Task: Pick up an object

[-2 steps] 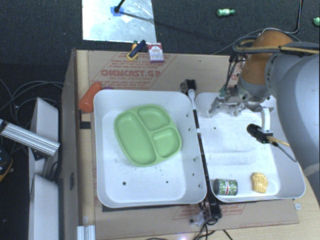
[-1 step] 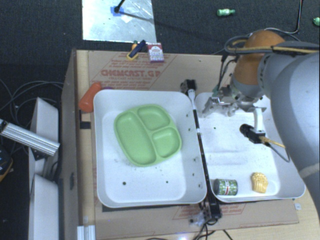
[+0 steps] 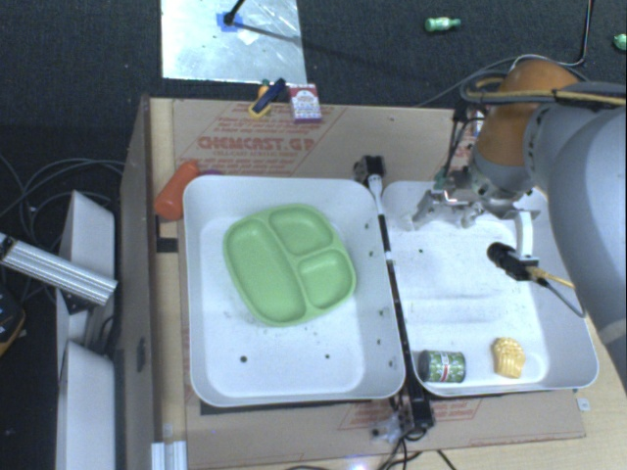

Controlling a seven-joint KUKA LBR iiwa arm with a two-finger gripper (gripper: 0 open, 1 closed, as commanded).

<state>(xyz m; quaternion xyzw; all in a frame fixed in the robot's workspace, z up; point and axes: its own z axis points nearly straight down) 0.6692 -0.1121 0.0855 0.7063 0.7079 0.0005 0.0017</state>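
arm (image 3: 588, 164): cut by right edge | right bin (image 3: 460, 292) far rim: behind hand (image 3: 449, 207)

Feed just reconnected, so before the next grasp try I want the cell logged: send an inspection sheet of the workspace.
Surface: left bin and right bin, white, side by side on a cardboard-topped bench.
Job's things: green divided plate in left bin; green can and yellow object at right bin's near edge.
Clutter: orange thing beside left bin; small red box on the cardboard.
Grippers: gripper over right bin's far end, apart from can and yellow object.
Cables: black cable on floor beyond the arm.
Surroundings: dark carpet, silver sheet, green bottle.
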